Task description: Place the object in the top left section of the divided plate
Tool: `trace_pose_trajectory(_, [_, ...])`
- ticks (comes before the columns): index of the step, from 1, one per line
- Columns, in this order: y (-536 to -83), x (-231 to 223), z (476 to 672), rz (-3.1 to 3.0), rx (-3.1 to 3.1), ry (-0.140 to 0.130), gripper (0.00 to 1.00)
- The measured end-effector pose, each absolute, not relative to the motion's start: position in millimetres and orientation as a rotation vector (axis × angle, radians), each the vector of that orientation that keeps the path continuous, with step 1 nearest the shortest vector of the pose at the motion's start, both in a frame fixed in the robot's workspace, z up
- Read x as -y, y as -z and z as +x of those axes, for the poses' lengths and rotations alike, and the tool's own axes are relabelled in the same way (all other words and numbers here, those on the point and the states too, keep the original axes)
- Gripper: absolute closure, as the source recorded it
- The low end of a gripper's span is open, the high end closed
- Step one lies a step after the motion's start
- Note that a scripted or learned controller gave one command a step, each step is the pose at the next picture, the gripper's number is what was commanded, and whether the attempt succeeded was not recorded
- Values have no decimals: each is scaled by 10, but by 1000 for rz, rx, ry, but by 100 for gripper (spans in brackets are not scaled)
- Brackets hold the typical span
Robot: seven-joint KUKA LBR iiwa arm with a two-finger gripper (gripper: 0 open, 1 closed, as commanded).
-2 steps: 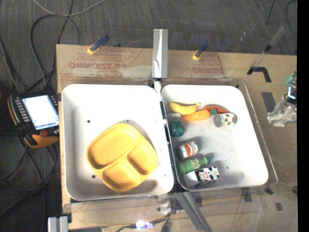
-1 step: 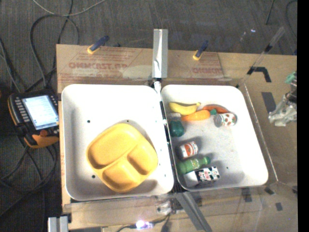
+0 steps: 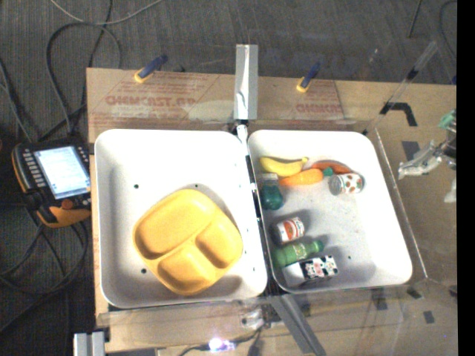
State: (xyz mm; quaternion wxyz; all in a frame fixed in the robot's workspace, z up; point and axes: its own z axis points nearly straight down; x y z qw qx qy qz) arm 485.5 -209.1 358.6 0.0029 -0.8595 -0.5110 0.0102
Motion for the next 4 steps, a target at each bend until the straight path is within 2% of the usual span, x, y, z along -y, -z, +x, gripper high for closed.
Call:
trace_pose_trajectory(1, [-3587, 2091, 4855, -2695, 1603, -32, 0])
trace_pose_trajectory(2, [-3790, 2166, 5359, -2622, 1727, -15, 0])
trace_pose_trajectory(3, [-3848, 2171, 5373, -2619, 1728, -31, 100])
trace_pose_trajectory(4, [-2240, 2118, 4868, -2599, 1748, -10, 100])
